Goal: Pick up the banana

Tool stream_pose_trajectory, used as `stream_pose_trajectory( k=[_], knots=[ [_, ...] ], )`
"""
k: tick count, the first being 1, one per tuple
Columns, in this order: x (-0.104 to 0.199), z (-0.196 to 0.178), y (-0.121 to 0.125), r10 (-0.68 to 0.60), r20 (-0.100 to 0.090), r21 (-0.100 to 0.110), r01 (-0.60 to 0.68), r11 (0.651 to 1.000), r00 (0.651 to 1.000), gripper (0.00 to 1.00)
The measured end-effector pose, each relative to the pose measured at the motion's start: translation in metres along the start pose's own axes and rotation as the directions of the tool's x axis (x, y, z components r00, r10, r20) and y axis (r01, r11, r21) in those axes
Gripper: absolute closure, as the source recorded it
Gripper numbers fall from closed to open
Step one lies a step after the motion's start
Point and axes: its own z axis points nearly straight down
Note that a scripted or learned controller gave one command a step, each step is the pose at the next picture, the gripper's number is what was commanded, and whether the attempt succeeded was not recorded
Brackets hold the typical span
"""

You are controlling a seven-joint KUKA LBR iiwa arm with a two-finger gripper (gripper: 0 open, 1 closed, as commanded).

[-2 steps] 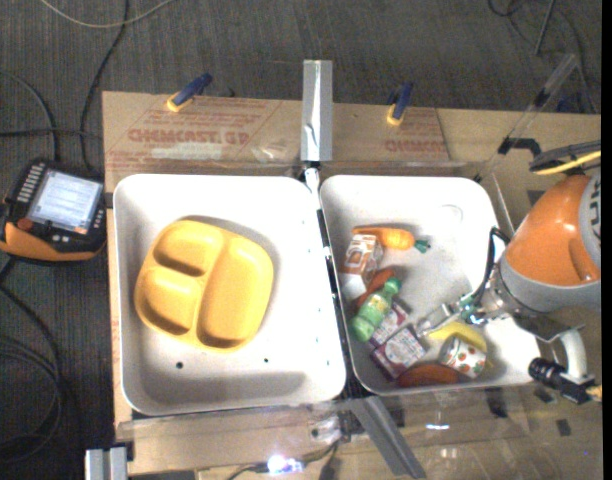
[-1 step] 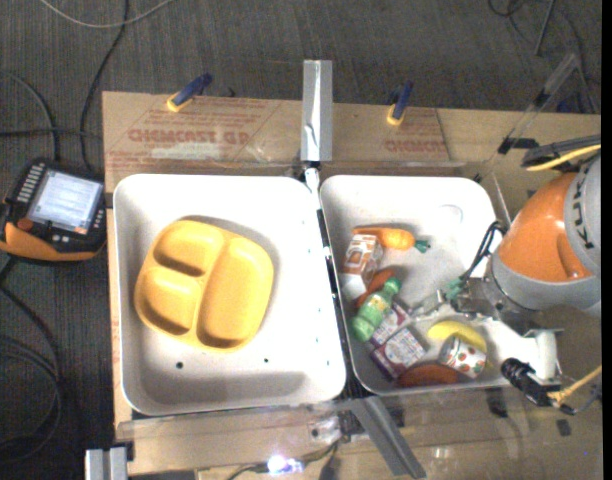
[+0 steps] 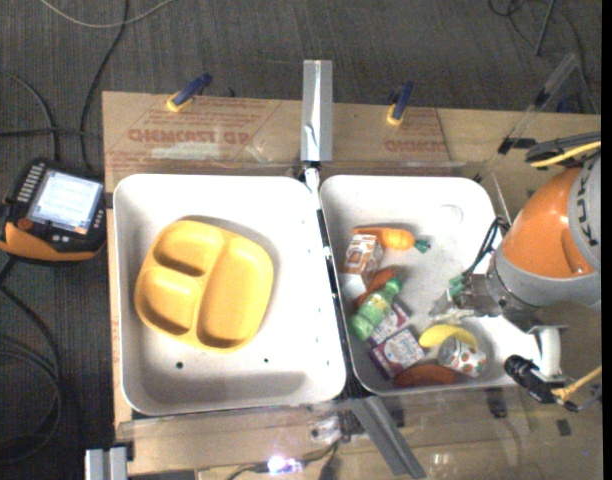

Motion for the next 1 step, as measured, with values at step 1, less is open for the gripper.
stream_pose_trajectory(
  k=[1],
  knots=[
    [0.0, 0.0002, -0.0003, 0.0, 0.0, 0.001, 0.0, 1.0, 1.0, 0.0]
  ],
)
